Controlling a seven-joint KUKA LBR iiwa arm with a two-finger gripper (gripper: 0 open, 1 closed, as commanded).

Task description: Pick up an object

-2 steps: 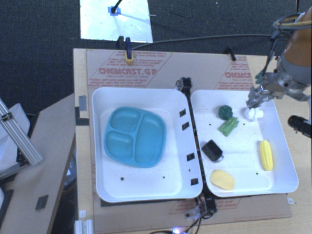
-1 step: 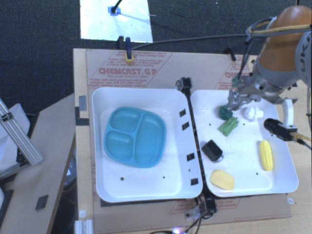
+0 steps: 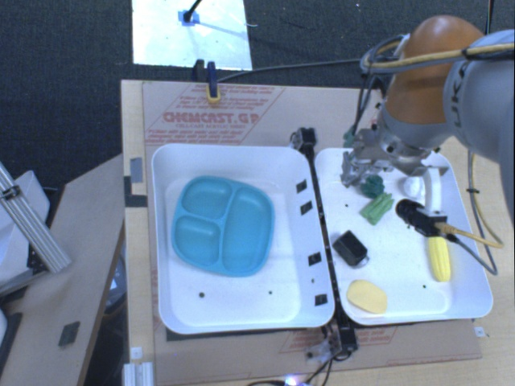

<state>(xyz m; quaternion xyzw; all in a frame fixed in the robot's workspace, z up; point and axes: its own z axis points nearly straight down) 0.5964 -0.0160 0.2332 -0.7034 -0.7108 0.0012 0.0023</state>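
The right bin [image 3: 467, 296] holds several small objects. A dark teal piece [image 3: 372, 186] lies at its back, and a light green ridged piece [image 3: 376, 209] lies just in front of it. A black block [image 3: 351, 248] sits near the bin's left wall. A flat yellow oval [image 3: 367, 297] rests at the front left. A yellow corn cob [image 3: 438, 258] lies toward the right. My gripper [image 3: 355, 173] hangs low over the back left of this bin, just left of the teal piece. I see nothing held in it.
A blue divided plate [image 3: 223, 224] lies in the left bin [image 3: 173, 296]. A small white object [image 3: 414, 187] sits at the back of the right bin, partly behind the arm. The wall between the bins [image 3: 319, 232] carries black clips.
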